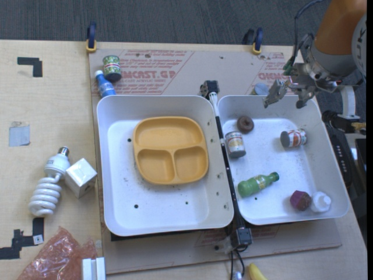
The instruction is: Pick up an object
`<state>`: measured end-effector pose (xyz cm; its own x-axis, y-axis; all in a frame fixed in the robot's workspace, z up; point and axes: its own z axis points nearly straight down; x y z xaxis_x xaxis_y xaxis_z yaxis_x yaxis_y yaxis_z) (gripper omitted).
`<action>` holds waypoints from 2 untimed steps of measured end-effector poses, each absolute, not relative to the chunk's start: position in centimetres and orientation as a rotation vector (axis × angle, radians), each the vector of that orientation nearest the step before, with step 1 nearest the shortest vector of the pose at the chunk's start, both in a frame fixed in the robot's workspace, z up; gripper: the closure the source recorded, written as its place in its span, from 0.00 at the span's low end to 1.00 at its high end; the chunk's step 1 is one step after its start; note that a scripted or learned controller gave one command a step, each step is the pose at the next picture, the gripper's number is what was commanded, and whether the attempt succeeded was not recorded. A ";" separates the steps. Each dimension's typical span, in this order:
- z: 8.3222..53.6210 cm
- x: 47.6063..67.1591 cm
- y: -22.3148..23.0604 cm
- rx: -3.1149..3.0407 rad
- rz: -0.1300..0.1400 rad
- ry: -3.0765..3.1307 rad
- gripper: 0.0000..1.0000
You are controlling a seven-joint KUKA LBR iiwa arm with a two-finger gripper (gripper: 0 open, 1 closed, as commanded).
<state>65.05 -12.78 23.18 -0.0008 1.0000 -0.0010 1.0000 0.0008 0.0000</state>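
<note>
The grey arm with its orange band leans in above the right bin (326, 121), its gripper (287, 96) hanging over that bin's far rim, metal fingers (273, 95) spread and holding nothing. Inside that bin lie a glossy green bottle (257, 184), a small tin can (293, 138), and a round chocolate doughnut (245, 123).

Arm (344, 22) cut off at right edge; yellow object (256, 271) cropped at bottom.
</note>
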 end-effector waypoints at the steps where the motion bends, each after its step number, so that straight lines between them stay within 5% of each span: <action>1: 12.0 61.9 -10.0 2.223 -0.001 2.219 0.00; 2: 14.6 61.4 -19.9 2.220 0.000 2.219 0.00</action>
